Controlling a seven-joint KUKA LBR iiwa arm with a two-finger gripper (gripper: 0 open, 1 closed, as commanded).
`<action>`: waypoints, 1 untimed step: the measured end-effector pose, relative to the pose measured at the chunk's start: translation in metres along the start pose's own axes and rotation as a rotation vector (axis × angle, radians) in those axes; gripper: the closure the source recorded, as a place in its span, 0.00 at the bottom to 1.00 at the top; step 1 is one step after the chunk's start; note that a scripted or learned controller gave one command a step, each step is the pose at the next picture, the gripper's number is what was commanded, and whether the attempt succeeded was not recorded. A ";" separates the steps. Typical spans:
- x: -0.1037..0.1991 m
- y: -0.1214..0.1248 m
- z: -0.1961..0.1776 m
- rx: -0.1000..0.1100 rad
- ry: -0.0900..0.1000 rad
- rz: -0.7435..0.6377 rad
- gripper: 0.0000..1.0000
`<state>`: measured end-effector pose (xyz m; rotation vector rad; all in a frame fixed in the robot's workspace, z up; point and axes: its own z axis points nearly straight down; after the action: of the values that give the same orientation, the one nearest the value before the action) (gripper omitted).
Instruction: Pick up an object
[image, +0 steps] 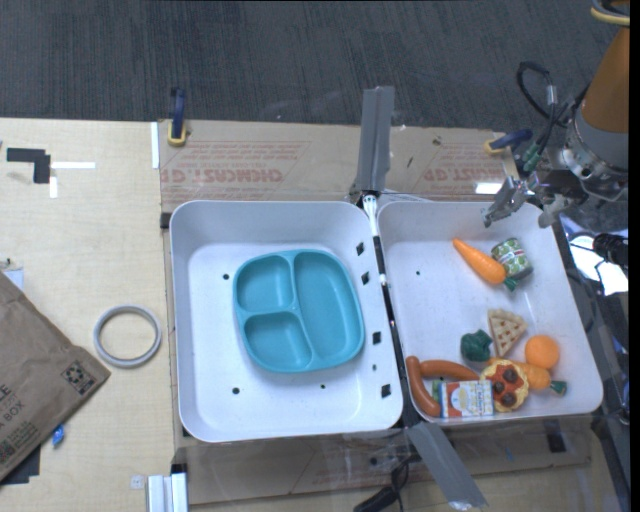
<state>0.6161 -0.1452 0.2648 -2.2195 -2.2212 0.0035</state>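
A: Left to right, quick. Far left of the jaws (512, 200), on the worktop (80, 250): brown cardboard box (35, 375), print partly cut off, I read "BOX". Tape ring (127, 334) next to it.

B: Left bin (190, 300)?

A: Teal divided plate (298, 308), nothing on it. Cardboard sheet (270, 165) behind the bins has upside-down red print, looks like "CHEMCAST GP", not fully sure.

B: Right bin (430, 300), the pick candidates?

A: Toy food. Carrot (478, 261) just below the jaws, small green can (511, 257) touching its right end. Further below: waffle wedge (506, 330), dark green piece (476, 346), orange (541, 352), sausage (432, 378), juice carton (466, 399), pizza (504, 383). Carton label too small to read.

B: Jaws?

A: Hanging above the bin's far edge, nothing between them; they look slightly parted, narrow.

B: Handling?

A: Carrot is my guess for the target, nearest. Likely light, hard, smooth plastic, not fragile, may slip or roll. Grip across the thick middle, crosswise to its length. The can touching it could get bumped.
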 end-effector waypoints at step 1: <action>0.007 -0.010 0.174 -0.002 -0.001 0.066 0.00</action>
<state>0.6060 -0.1379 0.0911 -2.2926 -2.1479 0.0025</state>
